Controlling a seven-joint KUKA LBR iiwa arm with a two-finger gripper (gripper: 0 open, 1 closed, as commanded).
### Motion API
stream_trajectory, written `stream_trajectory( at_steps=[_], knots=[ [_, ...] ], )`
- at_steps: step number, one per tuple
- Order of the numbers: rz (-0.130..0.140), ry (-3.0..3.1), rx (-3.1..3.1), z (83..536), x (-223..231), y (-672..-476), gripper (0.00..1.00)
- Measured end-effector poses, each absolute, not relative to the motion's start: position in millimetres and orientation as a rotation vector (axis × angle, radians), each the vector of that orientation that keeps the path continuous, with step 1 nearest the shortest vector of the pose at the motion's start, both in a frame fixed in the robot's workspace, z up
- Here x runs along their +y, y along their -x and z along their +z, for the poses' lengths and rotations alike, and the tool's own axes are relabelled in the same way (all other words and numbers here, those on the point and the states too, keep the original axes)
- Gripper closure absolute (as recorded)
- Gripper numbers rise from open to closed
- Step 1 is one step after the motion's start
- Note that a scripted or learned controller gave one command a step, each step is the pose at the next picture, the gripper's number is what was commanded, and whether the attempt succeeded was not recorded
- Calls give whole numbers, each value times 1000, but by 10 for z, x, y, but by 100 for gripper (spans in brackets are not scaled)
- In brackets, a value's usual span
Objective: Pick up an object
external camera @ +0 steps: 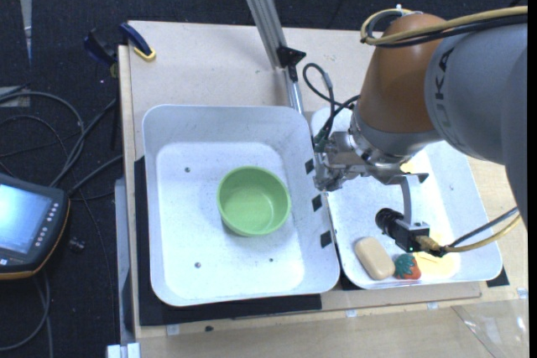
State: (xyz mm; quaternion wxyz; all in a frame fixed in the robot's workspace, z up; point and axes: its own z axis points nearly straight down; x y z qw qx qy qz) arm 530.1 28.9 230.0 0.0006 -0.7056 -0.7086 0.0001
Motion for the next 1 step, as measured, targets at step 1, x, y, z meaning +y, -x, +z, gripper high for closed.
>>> stream_trajectory(
  at_steps=[1],
  knots=[
    [-2, 2216, -2227, 2427, 834, -5242, 100]
  ],
)
